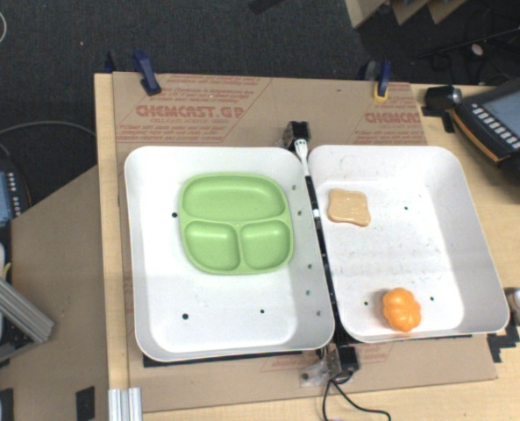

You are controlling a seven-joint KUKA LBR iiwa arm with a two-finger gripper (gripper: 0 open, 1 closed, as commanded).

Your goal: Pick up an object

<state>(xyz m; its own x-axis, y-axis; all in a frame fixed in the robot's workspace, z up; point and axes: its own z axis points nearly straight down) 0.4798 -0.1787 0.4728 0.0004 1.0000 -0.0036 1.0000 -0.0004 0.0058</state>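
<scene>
A green divided plate (235, 222) with three compartments lies in the left white bin (159, 301). In the right white bin (457, 235) a tan slice of bread (348, 208) rests near the upper left corner. An orange pumpkin-like toy (401, 309) sits near that bin's front edge.
A teach pendant (496, 125) lies on the bench at the far right. Blue and yellow clamps (146, 73) hold the cardboard base at the back. Cables run below the bins at the front.
</scene>
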